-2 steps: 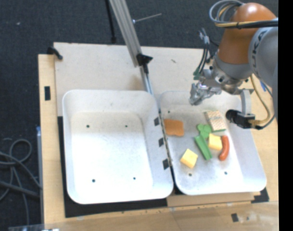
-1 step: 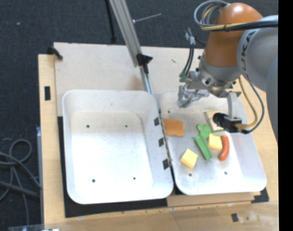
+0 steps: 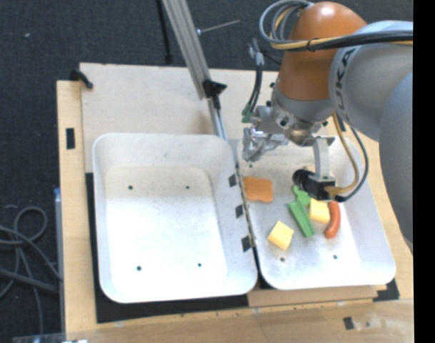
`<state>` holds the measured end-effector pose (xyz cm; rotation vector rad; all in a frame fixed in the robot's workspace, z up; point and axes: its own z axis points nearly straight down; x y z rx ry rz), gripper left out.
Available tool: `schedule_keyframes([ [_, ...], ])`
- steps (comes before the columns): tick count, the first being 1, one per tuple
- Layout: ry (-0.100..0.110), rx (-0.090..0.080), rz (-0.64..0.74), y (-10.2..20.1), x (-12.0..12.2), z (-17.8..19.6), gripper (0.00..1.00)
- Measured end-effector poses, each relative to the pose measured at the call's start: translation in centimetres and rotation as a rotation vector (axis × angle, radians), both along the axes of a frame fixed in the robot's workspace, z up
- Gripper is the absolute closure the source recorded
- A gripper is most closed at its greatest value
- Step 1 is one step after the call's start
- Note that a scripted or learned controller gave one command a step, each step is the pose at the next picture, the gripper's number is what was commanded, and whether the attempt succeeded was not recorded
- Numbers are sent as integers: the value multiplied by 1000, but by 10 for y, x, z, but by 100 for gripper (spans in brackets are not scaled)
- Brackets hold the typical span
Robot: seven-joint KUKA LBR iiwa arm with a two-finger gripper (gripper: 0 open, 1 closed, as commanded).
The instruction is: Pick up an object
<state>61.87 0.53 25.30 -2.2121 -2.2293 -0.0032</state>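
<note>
The fingers [image 3: 251, 148] hang over the top left corner of the right bin [image 3: 360, 263], close to the ridge where the two bins meet. They are a small metallic cluster seen from above, and I cannot tell how far apart they stand; nothing shows between them. Just below them, on the bin floor, lies a flat orange block [image 3: 258, 189] — the nearest thing to the tips, yet apart from them.

Above the fingers the wrist widens into the orange band [image 3: 313, 48] and the grey arm [image 3: 378, 84], which cover the upper right part of that bin. Cables [image 3: 278, 20] loop around the wrist, and one more hangs down to a black fitting [image 3: 310, 182] just above the other toys.

Those toys sit together lower right in the same bin: a green piece [image 3: 301, 214] lying at a slant, a pale yellow cube [image 3: 319, 211] touching its right side, an orange-red sausage shape [image 3: 333, 220] just beside that, and a second yellow cube [image 3: 280, 235] a little apart toward the divider.

The left bin [image 3: 167, 220] shows only its speckled white floor. A metal rail [image 3: 192, 48] slants down from the top to the bins' shared corner, near the fingers. Both bins rest on the wooden table [image 3: 153, 91], with dark carpet [image 3: 31, 34] and loose cables [image 3: 17, 227] off to the left.
</note>
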Motion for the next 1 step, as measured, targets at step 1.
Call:
schedule_keyframes([
  [1, 1, -1, -1, 49, -19, -14, 100],
])
